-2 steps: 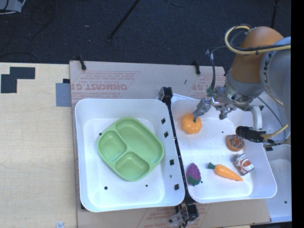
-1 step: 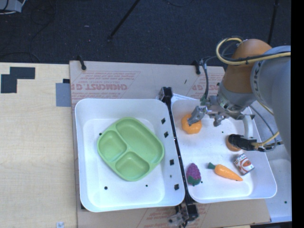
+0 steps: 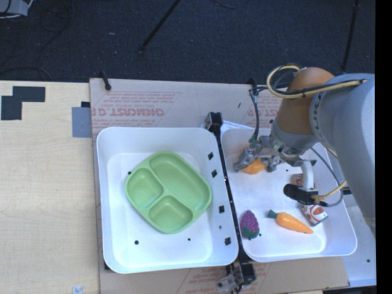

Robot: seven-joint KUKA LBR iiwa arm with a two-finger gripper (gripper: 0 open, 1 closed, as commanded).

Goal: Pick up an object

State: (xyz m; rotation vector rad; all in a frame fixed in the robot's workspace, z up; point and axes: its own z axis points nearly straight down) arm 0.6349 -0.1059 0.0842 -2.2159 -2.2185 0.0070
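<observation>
Orange rounded piece [image 3: 253, 166]: far part of right bin [image 3: 343, 241], lying flat, partly hidden by metal parts above it. Toy carrot [image 3: 290, 222]: orange with green top, lying on its side near bin's front, tip pointing right. Purple grape bunch [image 3: 248, 223]: just left of carrot, near the divider. Small red-and-white item [image 3: 313, 213]: right of carrot, tilted.
</observation>
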